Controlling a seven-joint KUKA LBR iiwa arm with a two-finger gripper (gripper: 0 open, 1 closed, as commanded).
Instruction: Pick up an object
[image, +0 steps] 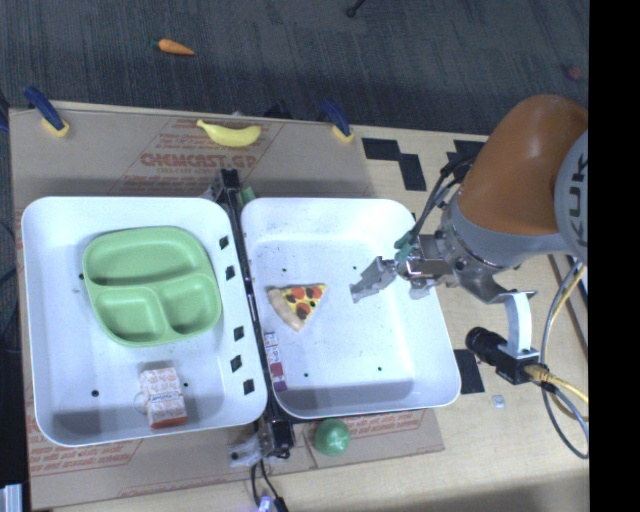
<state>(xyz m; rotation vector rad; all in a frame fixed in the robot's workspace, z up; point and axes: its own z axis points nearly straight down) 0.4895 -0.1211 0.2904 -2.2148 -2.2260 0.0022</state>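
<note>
White right bin (400, 380) holds the pizza slice (296, 302) at 9 o'clock of my gripper (368, 284), near but apart. My gripper grips nothing; its spread I cannot tell. Approach step, I judge; next calls for moving toward 9 and descending over the slice.

Right bin (420, 375): your tool (368, 284) sits at frame centre-right, above the bin floor, apart from the pizza slice (297, 303) to its left. Left bin (40, 300): green divided tray (150, 285), small packet (163, 395) below it. Banana (229, 131) top centre on cardboard; green ball (332, 436) bottom centre.
</note>
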